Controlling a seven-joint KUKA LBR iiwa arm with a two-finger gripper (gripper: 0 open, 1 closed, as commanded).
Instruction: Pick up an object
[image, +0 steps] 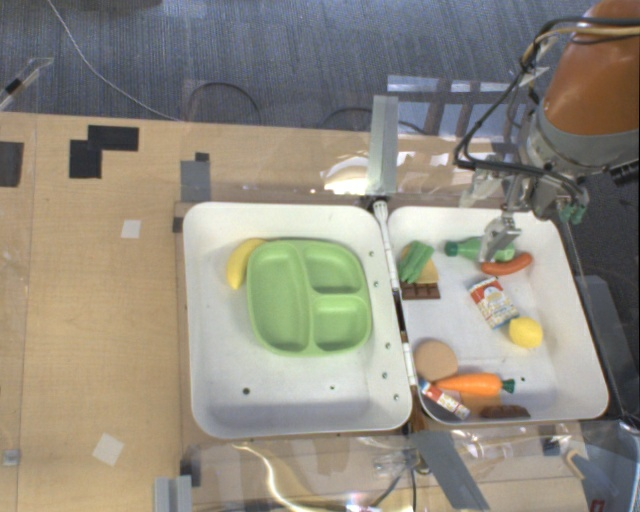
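Observation:
My gripper (499, 244) hangs over the back of the right bin (570, 300), under the grey arm with its orange band. Its tip sits just above an orange-red sausage (510, 265) and next to a small green bottle (462, 247) on its left. Nothing visibly hangs from the gripper. Further forward in the same bin lie a red-and-white packet (490, 301), a yellow lemon (525, 332), a brown round biscuit (435, 358) and an orange carrot (470, 384).
A green leafy toy (415, 260) and a brown chocolate bar (420, 291) lie by the divider. The left bin (210, 330) holds a green divided plate (307, 297) and a banana (238, 262). A small red can (448, 401) and a brown piece (503, 411) lie at the front rim.

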